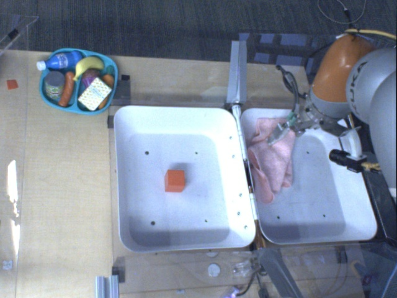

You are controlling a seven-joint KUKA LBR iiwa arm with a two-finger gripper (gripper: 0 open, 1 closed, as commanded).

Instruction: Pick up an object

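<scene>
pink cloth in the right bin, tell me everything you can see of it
The pink cloth is soft, crumpled fabric, bunched into a long heap along the left wall of the right bin. Its upper right corner is lifted toward the claw, which sits right at that edge. The rest lies slack on the bin floor, folds overlapping.

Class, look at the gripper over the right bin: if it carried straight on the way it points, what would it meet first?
Most likely the pink cloth. The gripper points down and leftward at the cloth's raised upper edge, and may already touch it; depth is hard to judge from above.
</scene>
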